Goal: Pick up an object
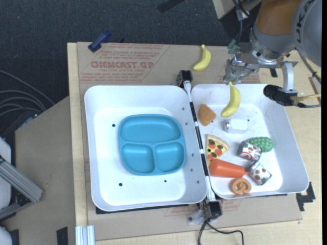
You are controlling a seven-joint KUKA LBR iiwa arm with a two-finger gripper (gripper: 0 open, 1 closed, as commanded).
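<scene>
My gripper (234, 80) hangs over the back edge of the right bin (293, 142), below the orange band of the arm. A yellow banana (232, 101) hangs almost upright with its top end pinched between the fingers. Its lower tip points down toward a small white block (236, 124). In the same bin lie a brown bread piece (206, 114), a pizza slice (216, 147), a carrot (226, 168), a pretzel (240, 186), a green knobbly item (262, 143) and two patterned cans (249, 150) (259, 173).
The left bin (97, 106) holds a blue divided plate (152, 143). A second banana (203, 58) lies on the cardboard behind the bins. A black fixture (278, 93) sticks over the right bin's far right rim. Cables trail at the left.
</scene>
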